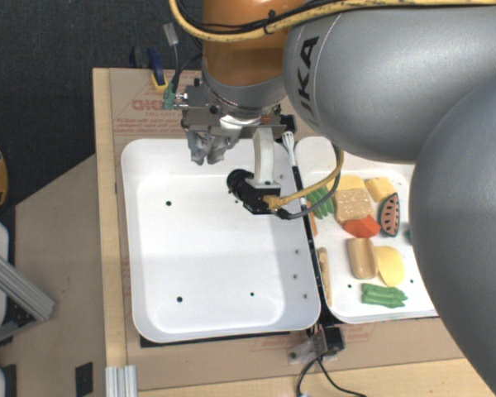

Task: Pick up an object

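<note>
Hanging over the far edge of the left bin (134, 246), gripper (211, 149) low under the orange band. Cannot tell whether spread or pressed together from this slant. Nothing seen pinched.

Things worth picking all in the right bin (341, 309): green beans (316, 198) just beside the dividing wall, cracker (353, 205) next to them, red piece (362, 226) touching the cracker's near side, watermelon slice (389, 216) beyond, bread roll (361, 259) and lemon (389, 265) side by side, pea pod (384, 296) nearest the front rim.

To do the step well:
- Carry across to the right bin before coming down; probably no catch to be had on the bare white floor below.
- Choose a piece standing apart, such as the pea pod or the bread roll, rather than the crowded cracker and red piece.
- Line up across the narrow side of the piece, descend straight, close only once astride it.
- Keep clear of the wall between the bins and of the cable (304, 197) draped there.
- Lift slowly and check that something actually came up.

Surface and room: brown board as tabletop (107, 222), both bins side by side on it, a few dark dots on the left bin's floor. Dark carpet (50, 56) beyond the board, a metal rail (16, 292) at the lower left, small clips and wires at the front edge.
</note>
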Controlling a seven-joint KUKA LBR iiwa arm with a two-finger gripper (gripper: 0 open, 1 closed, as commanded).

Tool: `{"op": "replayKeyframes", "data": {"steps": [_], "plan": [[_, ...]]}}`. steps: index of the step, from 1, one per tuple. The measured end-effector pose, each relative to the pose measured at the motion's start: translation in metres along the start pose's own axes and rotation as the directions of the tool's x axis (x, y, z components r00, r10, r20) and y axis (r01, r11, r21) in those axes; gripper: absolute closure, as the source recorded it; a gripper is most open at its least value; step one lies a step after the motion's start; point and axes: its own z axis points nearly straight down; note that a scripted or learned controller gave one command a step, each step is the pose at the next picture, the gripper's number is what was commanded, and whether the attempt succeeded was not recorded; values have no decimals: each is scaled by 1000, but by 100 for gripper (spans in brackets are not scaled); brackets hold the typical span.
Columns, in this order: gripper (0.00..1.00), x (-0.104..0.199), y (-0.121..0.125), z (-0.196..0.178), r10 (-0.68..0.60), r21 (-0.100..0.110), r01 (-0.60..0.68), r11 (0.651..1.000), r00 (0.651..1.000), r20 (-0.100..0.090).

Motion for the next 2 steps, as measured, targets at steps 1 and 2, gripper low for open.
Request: {"op": "replayKeyframes", "data": {"steps": [1, 2], "plan": [[100, -3, -36, -21, 0, -4, 0, 1000, 1000, -2], [100, -3, -35, -30, 0, -5, 0, 1000, 1000, -2]]}}
